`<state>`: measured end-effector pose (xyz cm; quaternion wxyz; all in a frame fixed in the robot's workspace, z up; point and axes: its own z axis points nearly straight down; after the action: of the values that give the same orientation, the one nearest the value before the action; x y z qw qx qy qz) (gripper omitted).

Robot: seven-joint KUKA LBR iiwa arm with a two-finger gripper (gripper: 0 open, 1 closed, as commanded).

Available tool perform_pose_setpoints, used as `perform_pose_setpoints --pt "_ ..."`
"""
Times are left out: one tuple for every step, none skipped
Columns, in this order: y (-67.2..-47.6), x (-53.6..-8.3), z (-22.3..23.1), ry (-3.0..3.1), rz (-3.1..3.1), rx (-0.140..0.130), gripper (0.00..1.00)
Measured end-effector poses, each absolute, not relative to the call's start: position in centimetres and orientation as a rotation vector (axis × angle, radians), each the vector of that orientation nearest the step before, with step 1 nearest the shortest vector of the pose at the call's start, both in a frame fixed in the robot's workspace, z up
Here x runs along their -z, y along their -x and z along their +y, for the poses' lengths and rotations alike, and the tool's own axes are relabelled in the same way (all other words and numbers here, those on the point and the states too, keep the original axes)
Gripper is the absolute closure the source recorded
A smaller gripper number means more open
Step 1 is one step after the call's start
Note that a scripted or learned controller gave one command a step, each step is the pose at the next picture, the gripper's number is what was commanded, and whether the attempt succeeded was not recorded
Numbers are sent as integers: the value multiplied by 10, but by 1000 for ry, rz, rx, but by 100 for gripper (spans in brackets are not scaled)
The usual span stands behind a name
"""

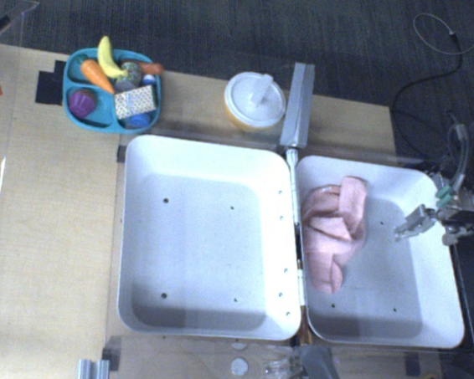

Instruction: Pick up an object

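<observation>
Wooden bench (41, 206) carrying two white bins; pink cloth (334, 231) is lying crumpled along the right bin's (391, 327) left wall. My gripper (416, 222) is hovering near that bin's right edge, holding nothing; finger spacing: cannot tell. Cloth is looking soft, light and floppy, so I am favouring a raised fold near its middle.

left bin (206, 240): bare floor, open from above | right bin (393, 302): pink cloth (333, 232) heaped against its left wall, right half free | divider rail (297, 107) between bins, possibly raised
</observation>
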<state>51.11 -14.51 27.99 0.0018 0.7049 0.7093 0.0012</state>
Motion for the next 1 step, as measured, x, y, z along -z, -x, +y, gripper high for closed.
perform_pose_setpoints --pt "-542 -117 -99 -2180 2260 -4 0"
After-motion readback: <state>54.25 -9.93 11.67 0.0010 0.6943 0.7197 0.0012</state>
